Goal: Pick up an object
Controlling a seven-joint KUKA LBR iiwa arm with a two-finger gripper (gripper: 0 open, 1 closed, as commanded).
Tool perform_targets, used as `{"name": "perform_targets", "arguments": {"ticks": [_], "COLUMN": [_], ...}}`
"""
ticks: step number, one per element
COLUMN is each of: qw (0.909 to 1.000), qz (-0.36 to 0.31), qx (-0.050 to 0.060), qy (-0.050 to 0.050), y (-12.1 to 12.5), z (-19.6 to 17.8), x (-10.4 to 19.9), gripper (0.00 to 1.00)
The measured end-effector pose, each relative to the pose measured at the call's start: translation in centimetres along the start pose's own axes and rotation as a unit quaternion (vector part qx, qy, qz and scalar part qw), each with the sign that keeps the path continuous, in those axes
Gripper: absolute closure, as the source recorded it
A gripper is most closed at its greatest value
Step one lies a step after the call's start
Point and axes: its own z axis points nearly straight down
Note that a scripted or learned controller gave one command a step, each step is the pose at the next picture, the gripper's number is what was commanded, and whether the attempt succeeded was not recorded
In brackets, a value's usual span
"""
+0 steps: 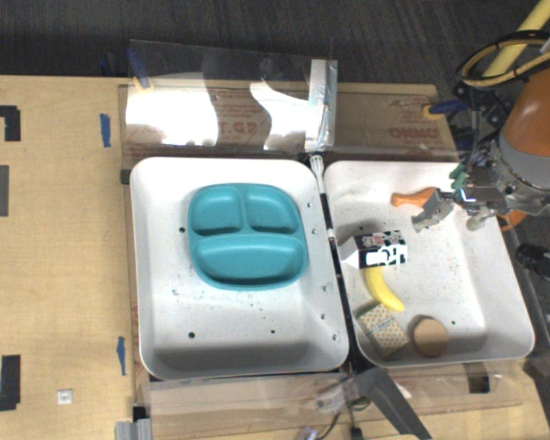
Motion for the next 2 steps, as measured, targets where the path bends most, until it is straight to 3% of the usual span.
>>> {"name": "perform_targets", "arguments": {"ticks": [1, 2], "qw": [0.9966, 0.9981], "qz": [-0.082, -0.062], "qx": [-0.003, -0.004], "qy": [-0.001, -0.001], "y": [5.2, 5.3], "z": [14.1, 7.2], "x": [0.3, 2.3], "gripper": [0.0, 0.0]}}
